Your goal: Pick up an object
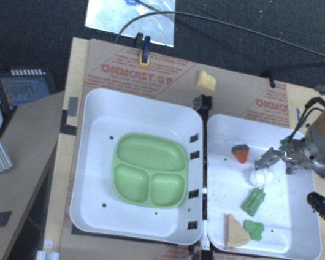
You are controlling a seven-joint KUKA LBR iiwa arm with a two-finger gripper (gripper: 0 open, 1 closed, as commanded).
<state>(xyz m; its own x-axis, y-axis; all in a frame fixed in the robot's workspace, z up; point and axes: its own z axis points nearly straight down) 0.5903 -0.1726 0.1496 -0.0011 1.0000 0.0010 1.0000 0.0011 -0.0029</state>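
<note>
White object (pixel 259 177) sits in the right bin (pixel 298 243), just below the gripper (pixel 273 161), whose fingers spread wide above it. Strawberry (pixel 241 152) to its left, green piece (pixel 253 201) beneath, sandwich wedge (pixel 235 232) lower down.

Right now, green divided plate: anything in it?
Empty. The green divided plate in the left bin shows three bare compartments; the toy items, like the strawberry, all lie in the right bin.

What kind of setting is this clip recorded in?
Most likely a robotics lab bench: two white bins clamped on a board, toy food such as a strawberry beside the arm's claw, and loose cables.
</note>
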